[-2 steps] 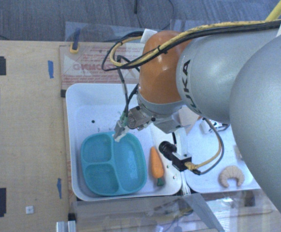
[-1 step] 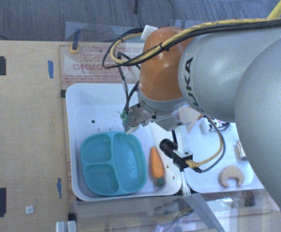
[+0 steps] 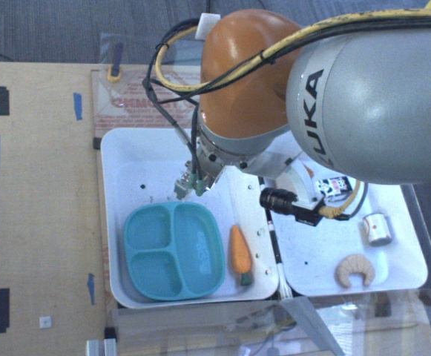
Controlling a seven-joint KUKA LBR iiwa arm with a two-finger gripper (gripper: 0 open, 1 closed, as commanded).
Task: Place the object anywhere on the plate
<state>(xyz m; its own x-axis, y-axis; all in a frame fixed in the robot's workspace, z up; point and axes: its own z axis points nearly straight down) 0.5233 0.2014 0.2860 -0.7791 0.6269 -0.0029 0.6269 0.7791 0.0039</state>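
A light blue plate [image 3: 173,251] with three compartments, one long and two smaller, lies flat in the left white bin [image 3: 122,162], toward its near edge. Just beside the plate's right rim, apart from it, a toy carrot [image 3: 239,249] lies on the bin floor, orange body lengthwise, green stub toward the near edge.

You have open floor in the left bin [image 3: 119,162] above the teal plate [image 3: 172,251], though the end effector [image 3: 189,186] hangs just over the plate's upper rim. The carrot [image 3: 239,251] sits tight between plate and bin wall. In the right bin [image 3: 415,273], room lies between croissant [image 3: 354,270] and metal cylinder [image 3: 377,228].
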